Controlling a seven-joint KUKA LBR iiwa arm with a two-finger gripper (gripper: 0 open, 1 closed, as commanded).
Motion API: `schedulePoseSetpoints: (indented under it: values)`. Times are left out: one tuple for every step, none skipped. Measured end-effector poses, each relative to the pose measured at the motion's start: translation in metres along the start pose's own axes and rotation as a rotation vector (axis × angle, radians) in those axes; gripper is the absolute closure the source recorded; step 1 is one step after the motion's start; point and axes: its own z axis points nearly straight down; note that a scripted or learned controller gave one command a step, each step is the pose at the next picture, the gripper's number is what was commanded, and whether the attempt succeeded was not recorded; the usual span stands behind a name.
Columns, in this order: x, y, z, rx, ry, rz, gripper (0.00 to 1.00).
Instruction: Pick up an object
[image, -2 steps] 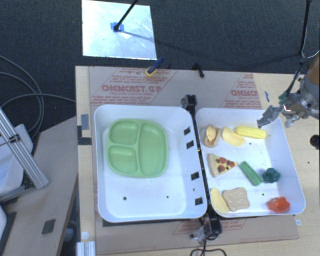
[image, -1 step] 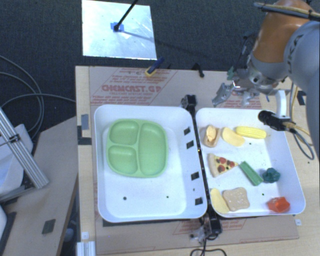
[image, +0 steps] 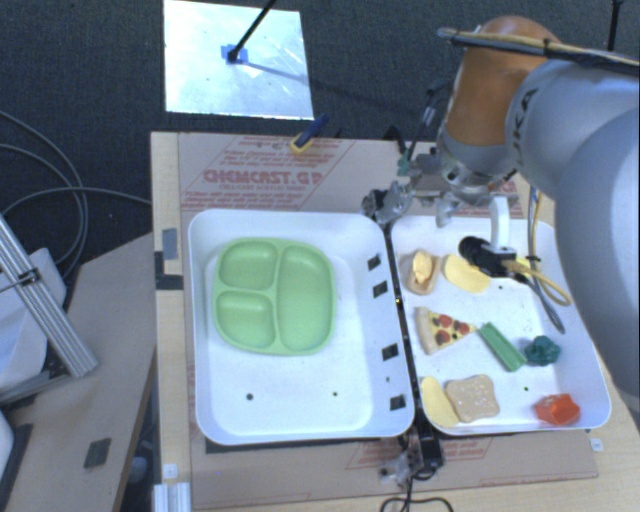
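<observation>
1. A tan shell-shaped toy (image: 421, 270) lies in the back left corner of the right bin (image: 585, 375), near the divider between the bins.
2. The gripper (image: 425, 200) hangs over the bin's back rim, just behind this toy and apart from it. Nothing shows in its grasp, and I cannot tell whether it is released or clenched.
3. A yellow slice (image: 465, 274) lies just right of the shell toy.
4. Nearer the front are a pizza slice (image: 442, 328), a green stick (image: 500, 346) and a dark green lump (image: 543, 350).
5. Along the front wall sit a toast piece (image: 472, 397), overlapping a yellow disc (image: 434, 400), and a red piece (image: 557, 408).
6. The left bin (image: 290, 390) holds a green divided plate (image: 272, 296).
</observation>
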Motion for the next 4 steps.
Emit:
schedulePoseSetpoints:
  values:
    - [0.067,-0.067,-0.03,0.001,0.002,-0.002,0.0]
    - [0.001,-0.068,0.027,0.004,-0.002,0.012,0.0]
    - [-0.065,-0.024,0.023,-0.006,-0.004,0.011,0.0]
    - [-0.006,-0.061,0.021,0.002,0.001,0.001,0.0]
